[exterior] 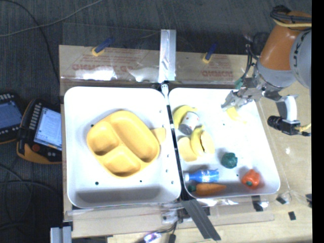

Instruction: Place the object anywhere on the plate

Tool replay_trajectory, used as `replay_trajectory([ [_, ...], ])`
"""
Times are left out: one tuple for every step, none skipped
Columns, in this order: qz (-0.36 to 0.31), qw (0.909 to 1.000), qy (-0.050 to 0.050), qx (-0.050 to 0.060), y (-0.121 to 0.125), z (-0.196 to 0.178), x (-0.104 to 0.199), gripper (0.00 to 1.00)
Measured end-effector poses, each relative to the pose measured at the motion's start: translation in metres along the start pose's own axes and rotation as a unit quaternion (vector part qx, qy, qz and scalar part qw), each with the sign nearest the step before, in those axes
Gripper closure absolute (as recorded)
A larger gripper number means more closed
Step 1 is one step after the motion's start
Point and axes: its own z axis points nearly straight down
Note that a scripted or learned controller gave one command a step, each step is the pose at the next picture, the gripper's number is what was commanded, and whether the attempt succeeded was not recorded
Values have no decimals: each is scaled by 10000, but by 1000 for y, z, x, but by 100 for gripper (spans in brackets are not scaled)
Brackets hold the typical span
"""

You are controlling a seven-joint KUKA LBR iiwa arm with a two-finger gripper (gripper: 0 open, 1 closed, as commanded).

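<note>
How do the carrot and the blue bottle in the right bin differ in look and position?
The carrot is orange and tapers to one end; the blue bottle is blue with a paler end, and blunter. The carrot lies nearest the bin's front wall; the bottle lies just behind it, further from that wall. Both lie flat on their sides, roughly parallel, in the right bin, far from the yellow plate.

— How's the light looking from where you're standing?

— Bright and even, coming from overhead. The two white bins are glaring, nearly washing out, while the dark floor is staying dim.

— Any shadows?

— Soft ones are hugging the yellow plate. Everything's looking slightly grainy and soft, and small details are smearing.
</note>
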Motion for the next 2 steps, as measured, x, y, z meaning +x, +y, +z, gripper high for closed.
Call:
replay_trajectory([
  [-394,9992,24,-2,-89,17,54,100],
  [-445,9990,23,0,-115,-18,112,100],
])
